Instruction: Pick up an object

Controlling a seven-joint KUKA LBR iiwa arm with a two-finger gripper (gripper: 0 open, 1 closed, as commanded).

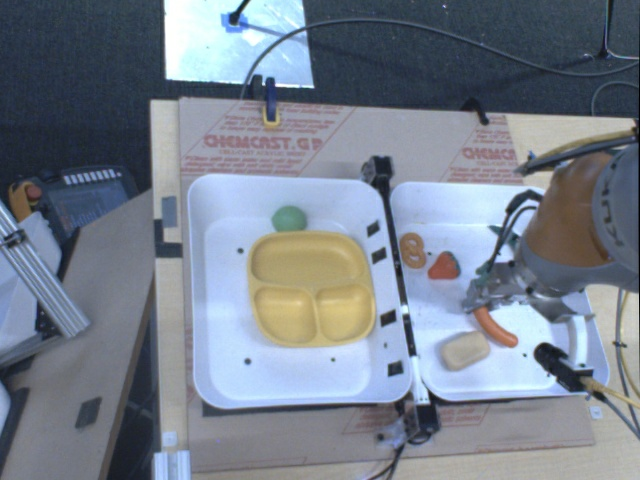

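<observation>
White bins (215, 268): 2; R bin has 4 food items, tool (484, 298) grip state unclear.

A divided tray (305, 293) lies in the left bin (215, 298), a ball (289, 218) just behind it.

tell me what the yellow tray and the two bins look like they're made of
Yellow tray: probably moulded plastic, with rounded compartment walls, a uniform colour and a soft satin sheen. Left bin and right bin: likely thin formed white plastic, smooth and slightly glossy, with rounded corners; the exact material cannot be confirmed.
</observation>
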